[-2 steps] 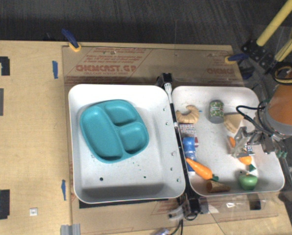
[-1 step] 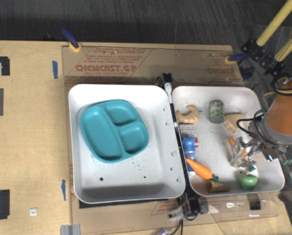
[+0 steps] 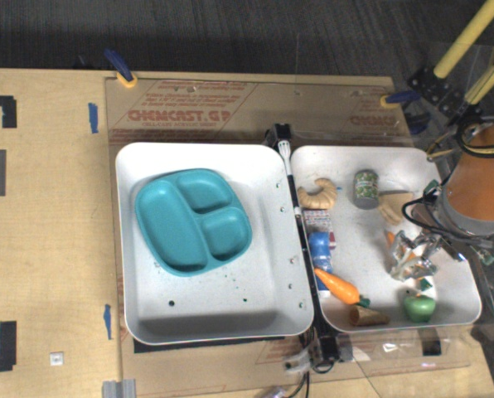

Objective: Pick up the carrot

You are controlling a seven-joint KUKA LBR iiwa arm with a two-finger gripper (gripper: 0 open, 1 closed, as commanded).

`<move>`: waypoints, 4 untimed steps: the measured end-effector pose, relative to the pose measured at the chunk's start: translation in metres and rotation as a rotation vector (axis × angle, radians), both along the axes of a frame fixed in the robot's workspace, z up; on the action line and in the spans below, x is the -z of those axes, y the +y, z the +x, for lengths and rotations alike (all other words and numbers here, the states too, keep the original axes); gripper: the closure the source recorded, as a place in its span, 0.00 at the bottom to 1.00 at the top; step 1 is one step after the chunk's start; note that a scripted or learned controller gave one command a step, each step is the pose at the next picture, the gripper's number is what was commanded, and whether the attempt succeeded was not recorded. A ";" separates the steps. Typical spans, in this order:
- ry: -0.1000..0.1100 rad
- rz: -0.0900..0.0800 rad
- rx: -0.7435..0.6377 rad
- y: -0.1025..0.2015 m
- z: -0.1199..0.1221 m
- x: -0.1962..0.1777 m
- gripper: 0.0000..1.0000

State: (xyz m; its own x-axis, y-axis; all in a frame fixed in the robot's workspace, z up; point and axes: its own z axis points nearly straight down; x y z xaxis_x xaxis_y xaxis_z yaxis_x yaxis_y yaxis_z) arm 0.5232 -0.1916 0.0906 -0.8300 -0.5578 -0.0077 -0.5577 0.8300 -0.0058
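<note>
Carrot (image 3: pixel 336 284) is lying untouched at the right bin's (image 3: pixel 471 305) left edge while the gripper (image 3: pixel 411 255), grip unreadable, is hovering apart; reaching leftward and descending likely comes next.

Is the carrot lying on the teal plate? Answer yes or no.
No, the carrot lies in the right bin, while the teal plate sits in the left bin.
</note>
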 end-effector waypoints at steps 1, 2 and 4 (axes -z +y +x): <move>-0.004 -0.001 0.001 -0.001 0.001 0.001 0.00; -0.043 -0.010 -0.062 0.013 -0.019 -0.005 0.00; -0.032 -0.008 -0.234 0.025 -0.021 -0.013 1.00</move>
State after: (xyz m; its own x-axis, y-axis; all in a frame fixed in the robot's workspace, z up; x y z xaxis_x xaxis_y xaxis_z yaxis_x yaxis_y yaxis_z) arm 0.5018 -0.1664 0.1041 -0.6778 -0.7348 -0.0270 -0.7340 0.6783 -0.0331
